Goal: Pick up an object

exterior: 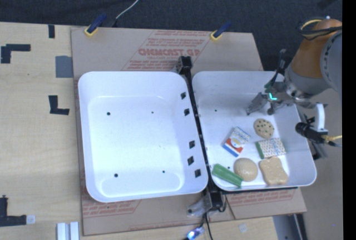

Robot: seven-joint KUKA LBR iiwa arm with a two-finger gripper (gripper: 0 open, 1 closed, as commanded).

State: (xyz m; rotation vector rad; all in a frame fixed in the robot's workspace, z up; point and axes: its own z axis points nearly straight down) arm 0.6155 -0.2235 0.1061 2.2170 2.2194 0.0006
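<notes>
My end effector [260,103] hangs over the right bin [222,86], fingers spread and gripping nothing, with the round cookie [263,128] just beside it at five o'clock. To pick cleanly, I judge I should centre over one item and drop straight down. The green block [227,175], near the bin's six o'clock rim, runs its long axis from ten to four o'clock.

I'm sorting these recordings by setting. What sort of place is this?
Probably a robotics lab bench for grasping trials: two white bins clamped side by side on a cardboard sheet, toy food such as a cookie in the right one, and a grey arm's gripper above it.
</notes>
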